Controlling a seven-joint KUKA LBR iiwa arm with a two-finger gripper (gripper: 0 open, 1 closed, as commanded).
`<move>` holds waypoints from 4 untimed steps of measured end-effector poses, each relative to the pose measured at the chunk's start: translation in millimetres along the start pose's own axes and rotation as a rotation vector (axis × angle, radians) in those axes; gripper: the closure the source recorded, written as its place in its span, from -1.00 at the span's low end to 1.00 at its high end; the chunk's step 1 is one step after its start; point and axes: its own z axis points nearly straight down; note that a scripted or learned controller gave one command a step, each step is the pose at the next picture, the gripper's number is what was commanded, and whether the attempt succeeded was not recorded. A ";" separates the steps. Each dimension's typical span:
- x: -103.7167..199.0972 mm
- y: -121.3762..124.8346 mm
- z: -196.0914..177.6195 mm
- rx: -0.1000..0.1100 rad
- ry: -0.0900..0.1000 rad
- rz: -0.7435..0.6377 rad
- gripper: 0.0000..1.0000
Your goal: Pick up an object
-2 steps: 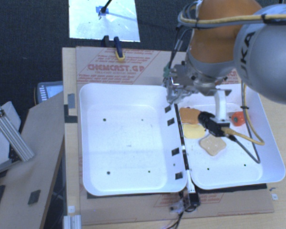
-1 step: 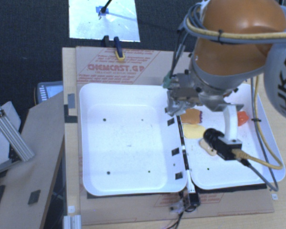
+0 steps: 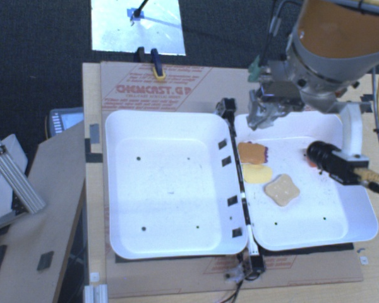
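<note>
- Two shallow white bins are sitting side by side on the counter [image 3: 177,84], the left bin [image 3: 167,182] at nine o'clock and the right bin [image 3: 341,223] at three o'clock, with a row of dark clips [image 3: 230,163] running down the seam between them.
- I am reaching in from three o'clock, my grey arm [image 3: 341,36] with its orange band filling the one o'clock corner.
- My jaws [image 3: 260,120] are hanging over the right bin's twelve o'clock rim, near its eleven o'clock corner; whether they are open or closed I cannot tell, as the angle is blurring the tips together, and I am seeing nothing between them.
- Three flat food-like pieces are lying in the right bin near its nine o'clock wall, just at six o'clock from my jaws.
- An orange-brown piece [image 3: 252,153] with a purple edge is lying closest to my jaws.
- A pale yellow round piece [image 3: 258,173] is touching it on its six o'clock side.
- A tan toast-shaped piece [image 3: 282,190] is lying just beside the yellow one, toward four o'clock.
- A black cylindrical part [image 3: 331,160] is hanging over the bin's three o'clock side, with something small and red [image 3: 311,161] partly hidden behind it.
- A yellow-tipped clamp [image 3: 158,68] is gripping the counter board at twelve o'clock.
</note>
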 end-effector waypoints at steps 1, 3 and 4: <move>62.3 28.4 -23.1 0.006 -0.001 -0.005 1.00; 109.1 -4.5 113.8 0.017 -0.004 -0.003 1.00; 123.7 0.9 -38.4 -0.006 0.006 -0.002 1.00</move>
